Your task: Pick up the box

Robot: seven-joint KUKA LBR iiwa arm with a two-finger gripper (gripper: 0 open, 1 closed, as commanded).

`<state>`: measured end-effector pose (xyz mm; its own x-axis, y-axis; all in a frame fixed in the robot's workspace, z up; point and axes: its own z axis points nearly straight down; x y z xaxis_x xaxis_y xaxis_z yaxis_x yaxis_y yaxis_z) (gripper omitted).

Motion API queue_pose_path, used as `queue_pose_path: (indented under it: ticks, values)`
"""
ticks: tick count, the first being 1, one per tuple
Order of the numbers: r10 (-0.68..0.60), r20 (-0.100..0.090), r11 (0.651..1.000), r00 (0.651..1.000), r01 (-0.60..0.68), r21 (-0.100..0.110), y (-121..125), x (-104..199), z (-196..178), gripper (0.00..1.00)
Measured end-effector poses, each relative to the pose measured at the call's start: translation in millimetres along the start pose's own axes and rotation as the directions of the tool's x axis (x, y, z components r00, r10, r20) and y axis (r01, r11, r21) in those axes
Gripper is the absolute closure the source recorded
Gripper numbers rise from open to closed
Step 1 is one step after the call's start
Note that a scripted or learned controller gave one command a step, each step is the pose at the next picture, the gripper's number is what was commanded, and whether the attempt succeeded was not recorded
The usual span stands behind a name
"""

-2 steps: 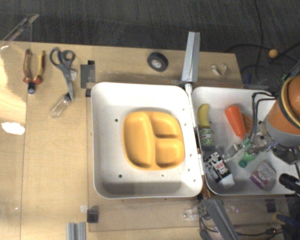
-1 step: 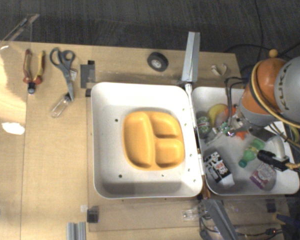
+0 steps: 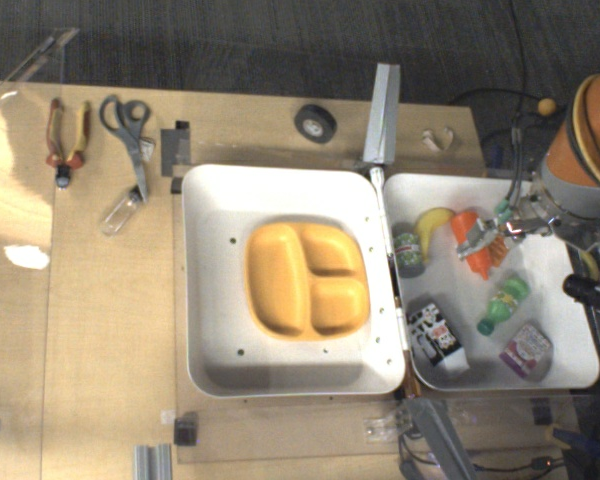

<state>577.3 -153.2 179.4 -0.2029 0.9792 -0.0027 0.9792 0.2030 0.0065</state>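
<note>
We seem to be in a robotics lab or workshop — a plywood surface [image 3: 90,298] carries two white bins [image 3: 210,268] bolted in place, with pliers [image 3: 65,138], scissors [image 3: 130,133] and a roll of tape [image 3: 315,123] lying beside them. Cables [image 3: 500,98] trail over grey carpet [image 3: 230,18], and a grey-and-orange robot arm [image 3: 590,138] leans in.

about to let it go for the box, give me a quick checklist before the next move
1. Box visible in the right bin, near its left wall: ok.
2. Gripper above the box: not ok, it sits over the orange item.
3. Box top unobstructed: ok.
4. Green bottle clear of the box: ok, apart.
5. Finger opening: cannot tell.
6. Room at the bin wall for a finger: cannot tell.
</note>
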Motion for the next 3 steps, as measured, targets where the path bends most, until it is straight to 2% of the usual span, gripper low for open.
queue_pose_path:
  ticks: [1, 2, 3]
  values:
    - [-0.058, -0.001, 0.998, 0.998, 0.058, 0.003, -82, 0, 29, 0.0]
    - [-0.248, 0.004, 0.969, 0.969, 0.248, -0.007, -11, 35, 90, 0.0]
    - [-0.003, 0.002, 1.0, 1.0, 0.003, 0.003, 89, 1, 93, 0.0]
